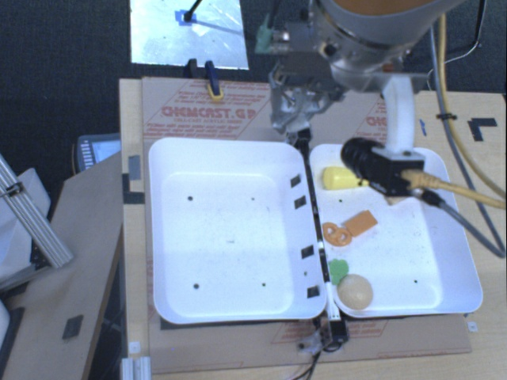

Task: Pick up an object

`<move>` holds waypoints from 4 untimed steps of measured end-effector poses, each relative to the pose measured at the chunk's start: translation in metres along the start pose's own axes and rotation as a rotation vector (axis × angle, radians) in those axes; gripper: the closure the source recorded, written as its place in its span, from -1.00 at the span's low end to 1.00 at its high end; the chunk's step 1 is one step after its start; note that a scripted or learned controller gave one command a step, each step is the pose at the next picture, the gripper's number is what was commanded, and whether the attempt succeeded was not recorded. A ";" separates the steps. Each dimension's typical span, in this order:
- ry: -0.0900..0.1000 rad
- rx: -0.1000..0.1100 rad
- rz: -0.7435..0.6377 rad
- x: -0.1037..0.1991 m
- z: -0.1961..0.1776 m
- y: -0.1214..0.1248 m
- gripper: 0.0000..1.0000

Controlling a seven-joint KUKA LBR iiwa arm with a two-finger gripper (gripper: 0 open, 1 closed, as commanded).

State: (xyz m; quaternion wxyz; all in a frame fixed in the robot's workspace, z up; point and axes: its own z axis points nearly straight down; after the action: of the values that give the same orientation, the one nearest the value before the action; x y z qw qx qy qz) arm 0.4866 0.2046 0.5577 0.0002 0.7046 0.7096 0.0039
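The right bin holds a yellow object at its back left. An orange pretzel shape and an orange block lie near the middle left. A green piece and a beige ball sit at the front left corner. My gripper hangs above the back end of the divider between the bins, up and left of the yellow object and apart from it. I see nothing held in it.
The left bin is bare white. A black cylindrical unit on the arm overhangs the right bin's back, with cables trailing right. A reflective sheet lies behind the bench.
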 end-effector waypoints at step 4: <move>0.001 -0.001 -0.002 0.000 -0.011 0.000 -1.00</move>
State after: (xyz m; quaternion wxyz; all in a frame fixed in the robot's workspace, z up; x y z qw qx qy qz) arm 0.4867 0.2048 0.5684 0.0002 0.7039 0.7103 0.0045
